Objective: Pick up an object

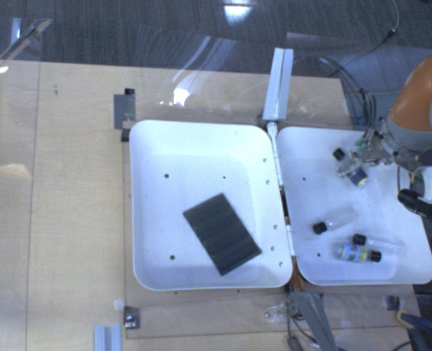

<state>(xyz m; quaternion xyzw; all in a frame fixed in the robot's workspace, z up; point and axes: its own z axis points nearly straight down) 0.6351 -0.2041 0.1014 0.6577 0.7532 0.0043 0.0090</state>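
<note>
Presently pincer (357, 168) hangs over right bin (303, 265), spread impossible to tell; clear bottles (358, 252) nearby may roll or slip from a shallow grip.

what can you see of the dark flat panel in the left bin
The dark grey flat rectangular panel lies flat on the floor of the left shallow white bin, in its lower middle part. It is turned at a slant to the bin's walls, one corner pointing toward the bottom edge. Its surface looks matte, with faint parallel lines running across it; the material cannot be told for sure. It seems clear of the walls, and nothing rests on it.
</note>
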